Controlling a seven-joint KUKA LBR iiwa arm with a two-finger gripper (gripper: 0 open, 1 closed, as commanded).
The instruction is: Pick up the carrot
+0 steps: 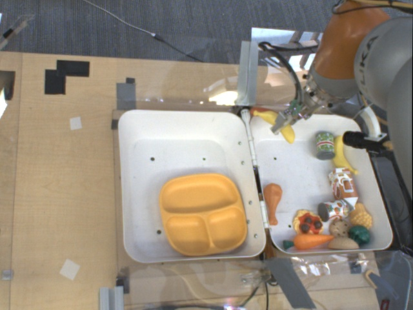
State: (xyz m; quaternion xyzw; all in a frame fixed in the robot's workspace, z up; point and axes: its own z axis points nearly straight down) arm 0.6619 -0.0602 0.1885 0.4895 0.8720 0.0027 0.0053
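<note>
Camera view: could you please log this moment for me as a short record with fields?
arm: enters from the right, over the right bin's far edge
pincer: near the far left corner of the right bin, above a yellow toy
carrot: lying near the right bin's front edge, untouched
nearby: drumstick, banana, green can
left bin: holds a yellow divided plate

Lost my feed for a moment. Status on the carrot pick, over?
Gripper at right bin's far edge, near a banana. Carrot untouched at near edge, crowded by toy food.
</note>
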